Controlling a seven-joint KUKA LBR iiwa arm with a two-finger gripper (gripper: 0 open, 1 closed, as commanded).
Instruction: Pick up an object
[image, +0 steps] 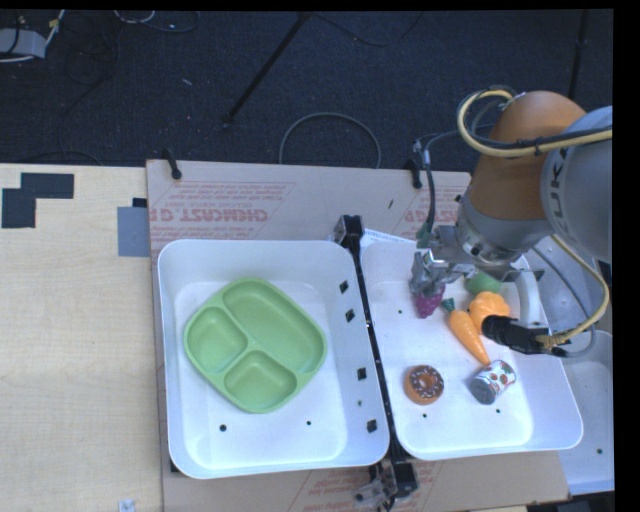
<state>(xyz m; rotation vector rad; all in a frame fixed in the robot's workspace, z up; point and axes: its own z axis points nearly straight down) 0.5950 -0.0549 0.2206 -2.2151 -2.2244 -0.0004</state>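
In the right bin, my gripper hangs over the far left part, directly above a small purple toy that looks like a bunch of grapes. The gripper's tip meets the top of the purple toy, and the contact itself is hidden. An orange carrot lies just to its right. Beside the carrot sit a round orange piece and a green piece, partly under the arm. A sprinkled donut and a small tin can lie nearer the front.
The left bin holds a green divided plate. A black divider runs between the bins. A black and yellow cable loops from the arm over the right bin's right side.
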